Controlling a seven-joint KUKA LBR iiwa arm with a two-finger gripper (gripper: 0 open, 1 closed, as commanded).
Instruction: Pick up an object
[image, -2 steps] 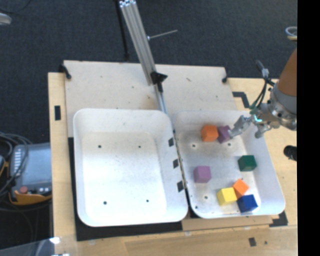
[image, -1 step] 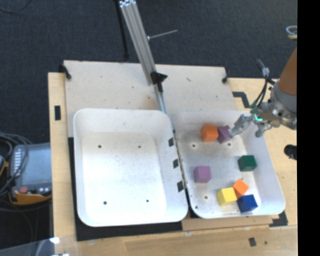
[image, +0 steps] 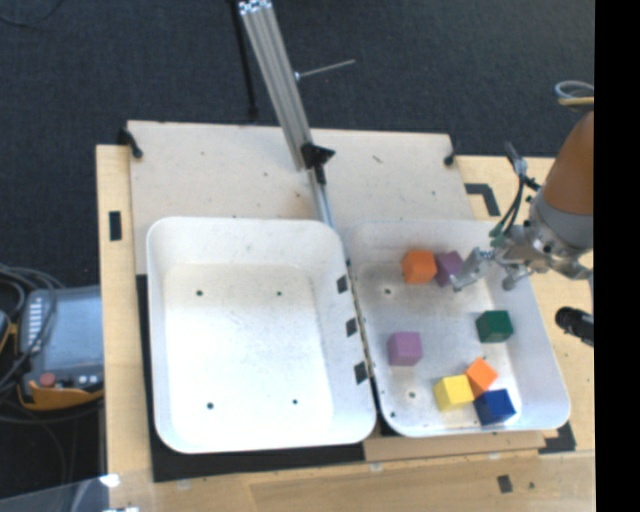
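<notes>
From my remote station, the near corner of the right bin (image: 400, 425) holds a blue block (image: 495, 406), a yellow block (image: 453, 391) and a small orange block (image: 482, 374) touching in a cluster, with a purple block (image: 404, 347) and a green block (image: 493, 325) apart behind them. Farther back, the jaws (image: 484, 270) sit low beside a mauve block (image: 449, 267), which lies just to their left and touches an orange block (image: 419, 266). I cannot tell how far they are spread, and I see nothing held in them.

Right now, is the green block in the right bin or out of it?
In. The green block sits on the floor of the right bin, inside the rim, apart from the other blocks and below the gripper.
</notes>
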